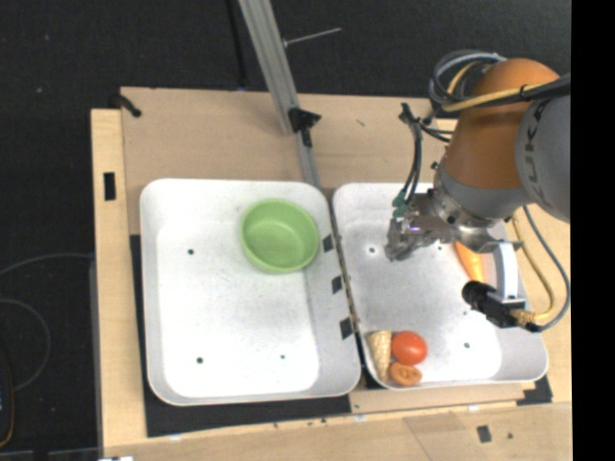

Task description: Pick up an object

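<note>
While the arm reaches in from the right, its pincer [402, 241] hangs over the far left part of the right bin [437, 353]; whether it is open or closed cannot be told, and no object shows in it. A red tomato-like object [409, 347] lies in that bin's near left corner, touching a tan piece [381, 350] and an orange piece [405, 375]. A green bowl [280, 236] sits in the left bin [192, 353] on the tabletop [192, 137].
</note>
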Motion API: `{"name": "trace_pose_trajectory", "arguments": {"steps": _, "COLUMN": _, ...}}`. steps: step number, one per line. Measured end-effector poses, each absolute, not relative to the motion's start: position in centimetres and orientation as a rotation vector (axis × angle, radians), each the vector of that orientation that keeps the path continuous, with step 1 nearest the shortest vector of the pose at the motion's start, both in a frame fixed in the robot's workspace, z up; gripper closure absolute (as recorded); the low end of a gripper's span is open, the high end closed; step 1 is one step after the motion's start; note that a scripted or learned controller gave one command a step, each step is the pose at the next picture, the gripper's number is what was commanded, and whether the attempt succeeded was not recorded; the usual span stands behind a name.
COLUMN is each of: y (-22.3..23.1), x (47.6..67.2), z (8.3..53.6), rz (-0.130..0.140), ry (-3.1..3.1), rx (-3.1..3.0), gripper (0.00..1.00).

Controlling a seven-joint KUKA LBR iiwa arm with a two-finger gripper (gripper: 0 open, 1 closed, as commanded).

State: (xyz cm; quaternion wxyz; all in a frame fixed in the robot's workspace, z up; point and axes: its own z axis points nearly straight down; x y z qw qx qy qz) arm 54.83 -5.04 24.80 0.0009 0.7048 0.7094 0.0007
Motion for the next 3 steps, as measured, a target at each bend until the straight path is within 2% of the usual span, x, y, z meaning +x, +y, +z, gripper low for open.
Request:
{"name": "trace_pose_trajectory", "arguments": {"steps": 1, "y": -0.9, "x": 58.0, "z": 24.2, "rz": 0.003, "ry": 2.228, "rx": 2.213, "gripper": 1.00}}
{"name": "trace_pose_trajectory", "arguments": {"steps": 3, "y": 7.2, "x": 62.1, "z": 24.4, "rz": 0.002, "ry": 2.226, "rx": 2.215, "gripper": 1.00}}
